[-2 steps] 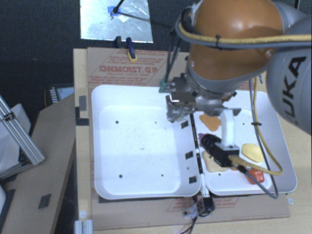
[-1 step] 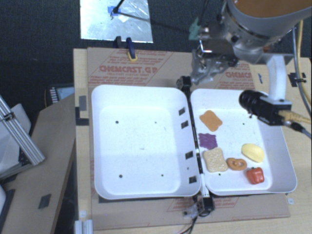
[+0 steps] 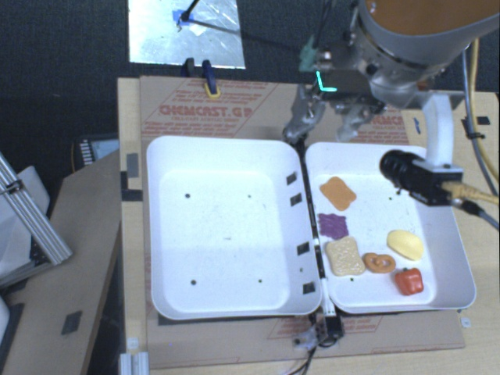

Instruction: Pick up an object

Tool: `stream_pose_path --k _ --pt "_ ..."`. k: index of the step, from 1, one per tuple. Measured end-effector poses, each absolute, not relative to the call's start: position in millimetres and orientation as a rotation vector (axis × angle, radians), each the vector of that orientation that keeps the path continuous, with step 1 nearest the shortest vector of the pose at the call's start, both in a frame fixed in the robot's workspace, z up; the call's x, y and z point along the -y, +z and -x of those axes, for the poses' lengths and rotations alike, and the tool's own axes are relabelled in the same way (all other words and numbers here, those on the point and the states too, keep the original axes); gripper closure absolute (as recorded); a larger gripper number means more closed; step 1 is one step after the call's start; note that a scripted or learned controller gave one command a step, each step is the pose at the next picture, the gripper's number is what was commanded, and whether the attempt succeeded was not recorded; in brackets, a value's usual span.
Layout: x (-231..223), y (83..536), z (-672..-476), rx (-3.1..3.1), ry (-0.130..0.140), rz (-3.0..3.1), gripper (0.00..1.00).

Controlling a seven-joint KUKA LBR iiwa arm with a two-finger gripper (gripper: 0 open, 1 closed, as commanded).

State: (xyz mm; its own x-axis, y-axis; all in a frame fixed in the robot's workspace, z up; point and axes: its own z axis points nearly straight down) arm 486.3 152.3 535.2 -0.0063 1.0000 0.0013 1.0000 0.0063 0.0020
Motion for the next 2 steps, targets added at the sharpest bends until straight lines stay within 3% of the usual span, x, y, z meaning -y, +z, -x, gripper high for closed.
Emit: stream_pose_path --k 1,2 --pt "-153 547 -486.7 -2.233 0.008 -2.207 1.00" --pt "-240 481 -485.1 -2.237 -0.006 -2.210 1.00"
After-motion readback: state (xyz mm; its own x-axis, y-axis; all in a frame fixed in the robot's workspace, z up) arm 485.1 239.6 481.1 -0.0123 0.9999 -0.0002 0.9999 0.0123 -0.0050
